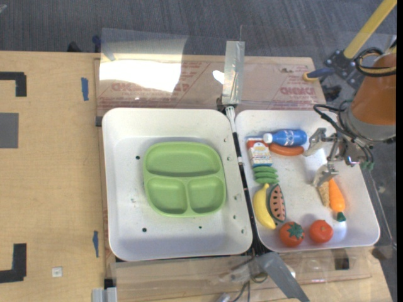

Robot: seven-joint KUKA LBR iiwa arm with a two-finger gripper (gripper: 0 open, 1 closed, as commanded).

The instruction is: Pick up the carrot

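Observation:
The carrot (337, 195) is orange with a small green stalk end and lies lengthwise near the right wall of the right bin (368, 231). Its stalk end points toward the front. My gripper (331, 167) hangs low over the bin just behind the carrot's upper end, with its tip close to or touching that end. The grey arm with its orange band (376, 99) comes in from the right above it. Nothing is visibly lifted off the bin floor. A small tan piece (323, 194) lies right beside the carrot on its left.
The right bin also holds a blue-and-white bottle (286, 136), a red sausage (287, 149), a small carton (257, 150), a green piece (264, 172), a banana (262, 207), a watermelon slice (276, 203) and two tomatoes (291, 234). A green divided plate (184, 178) sits in the left bin (119, 187).

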